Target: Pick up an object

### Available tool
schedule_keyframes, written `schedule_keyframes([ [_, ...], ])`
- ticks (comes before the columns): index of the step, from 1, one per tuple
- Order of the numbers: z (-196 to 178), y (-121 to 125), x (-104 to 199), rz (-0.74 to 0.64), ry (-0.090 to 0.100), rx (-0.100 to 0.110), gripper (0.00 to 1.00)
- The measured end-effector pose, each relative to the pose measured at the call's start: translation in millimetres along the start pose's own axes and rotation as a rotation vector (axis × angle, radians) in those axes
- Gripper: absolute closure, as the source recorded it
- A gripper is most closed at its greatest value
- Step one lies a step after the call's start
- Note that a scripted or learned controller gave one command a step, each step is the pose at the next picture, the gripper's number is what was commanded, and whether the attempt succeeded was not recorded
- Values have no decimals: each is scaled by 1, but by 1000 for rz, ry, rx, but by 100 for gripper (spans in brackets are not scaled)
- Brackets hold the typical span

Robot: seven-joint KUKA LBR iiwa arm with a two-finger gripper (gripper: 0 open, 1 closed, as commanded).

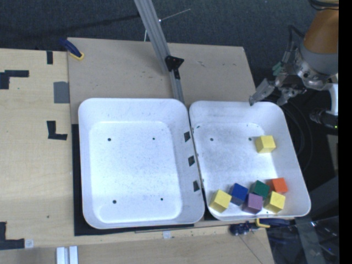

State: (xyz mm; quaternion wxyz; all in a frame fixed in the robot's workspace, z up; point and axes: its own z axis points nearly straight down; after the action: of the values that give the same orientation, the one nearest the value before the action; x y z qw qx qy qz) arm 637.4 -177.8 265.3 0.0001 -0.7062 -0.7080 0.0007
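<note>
Bench; end effector (263, 94) beyond right bin (220, 120)

Two shallow white plastic bins (132, 111), both speckled with fine dark flecks; small black dots on floor of each. Small cubes in right bin (234, 117): lone yellow cube (265, 143); clustered yellow cube (220, 200), blue cube (239, 193), purple cube (254, 202), green cube (260, 189), orange cube (279, 185), second yellow cube (276, 201). Light tan wooden bench (33, 147) with black tape marks and a grey patch. Arm's orange band (323, 29) above grey wrist. Dark blue-grey carpet (66, 10) behind
</note>
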Motion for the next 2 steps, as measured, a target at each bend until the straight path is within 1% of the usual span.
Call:
schedule_keyframes([
  [1, 0, 0, 0, 0, -1, 1, 0],
  [2, 44, -4, 2, 1, 0, 4, 0],
])
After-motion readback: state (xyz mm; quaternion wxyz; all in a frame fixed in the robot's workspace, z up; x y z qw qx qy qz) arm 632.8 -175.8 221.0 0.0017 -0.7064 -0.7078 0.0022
